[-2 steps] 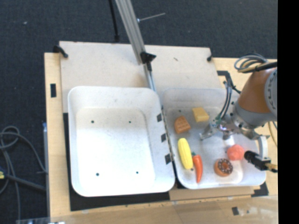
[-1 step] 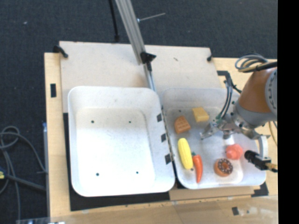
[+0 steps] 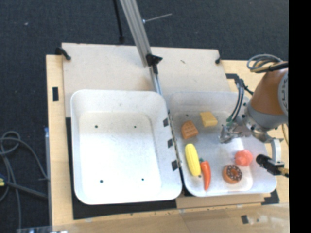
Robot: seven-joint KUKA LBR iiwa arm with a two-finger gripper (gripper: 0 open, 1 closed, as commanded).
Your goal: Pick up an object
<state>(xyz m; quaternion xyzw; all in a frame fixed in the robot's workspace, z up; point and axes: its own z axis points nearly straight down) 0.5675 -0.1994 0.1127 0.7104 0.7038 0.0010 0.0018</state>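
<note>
The right bin [image 3: 181, 101] holds all the toy food: a corn cob [image 3: 192, 159] and a carrot [image 3: 205, 174] close to its left wall, a doughnut [image 3: 233, 174] near its front rim, and bare floor at its middle. The gripper [image 3: 227, 134] hangs there, beside the cheese wedge [image 3: 209, 119]; I cannot tell how it is set.

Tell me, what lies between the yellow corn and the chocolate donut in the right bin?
The orange carrot lies between the corn and the donut, beside the corn, in the camera view.
</note>
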